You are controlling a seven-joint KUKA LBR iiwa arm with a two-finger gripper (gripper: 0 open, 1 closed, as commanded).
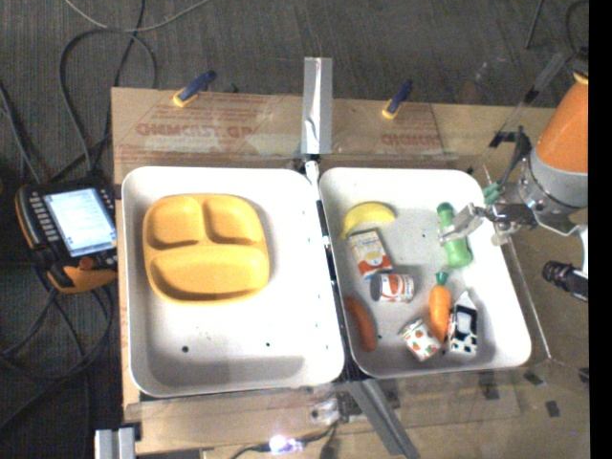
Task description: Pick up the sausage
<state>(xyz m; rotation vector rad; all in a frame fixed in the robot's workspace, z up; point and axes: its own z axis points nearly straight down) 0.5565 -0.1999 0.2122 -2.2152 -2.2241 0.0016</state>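
The sausage (360, 323), a short reddish-brown link, lies near the front left of the right bin (497, 266), close to its left wall. My gripper (475, 215) hangs over the right side of that bin, far from the sausage and up to its right. It sits right next to the top of a green bottle (455, 238). The grey arm with its orange band (572, 130) comes in from the right edge.
Around the sausage are a small can (393, 286), a carton (368, 252), a yellow fruit (368, 216), a carrot (439, 311), a printed cup (419, 339) and a black-and-white carton (465, 328). A yellow divided plate (206, 247) lies in the left bin (229, 352).
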